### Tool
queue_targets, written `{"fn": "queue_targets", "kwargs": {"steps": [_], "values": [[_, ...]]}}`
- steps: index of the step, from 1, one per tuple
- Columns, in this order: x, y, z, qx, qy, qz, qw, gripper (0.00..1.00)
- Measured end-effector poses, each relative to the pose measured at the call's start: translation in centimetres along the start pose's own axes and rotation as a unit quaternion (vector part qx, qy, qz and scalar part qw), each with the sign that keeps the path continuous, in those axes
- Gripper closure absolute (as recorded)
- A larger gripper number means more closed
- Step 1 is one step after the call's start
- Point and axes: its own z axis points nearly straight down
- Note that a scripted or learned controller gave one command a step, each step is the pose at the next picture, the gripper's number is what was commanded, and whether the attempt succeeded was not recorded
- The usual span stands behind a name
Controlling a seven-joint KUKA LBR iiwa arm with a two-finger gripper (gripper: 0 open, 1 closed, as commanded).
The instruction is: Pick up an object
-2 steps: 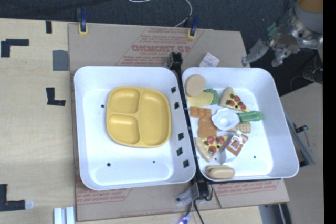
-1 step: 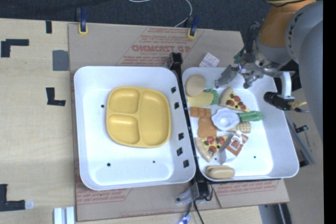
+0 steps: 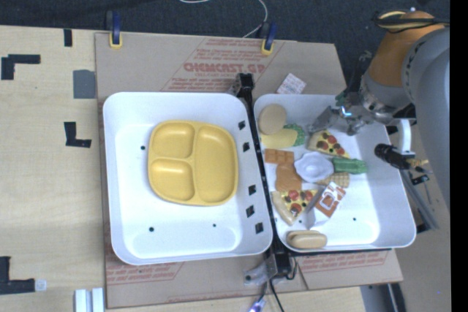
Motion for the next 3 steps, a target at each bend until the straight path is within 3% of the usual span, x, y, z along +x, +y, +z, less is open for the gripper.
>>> {"fn": "queue_targets", "kwargs": {"steps": [1, 2, 3], "values": [[4.5, -3.3, -0.4, 0.000, -0.001, -0.003, 1.0000, 0.00], [7.5, -1.2, -0.3, 0.001, -0.002, 0.000, 1.0000, 0.00], [9.7, -4.8, -0.3, 0.000, -0.001, -0.002, 1.0000, 0.00]]}}
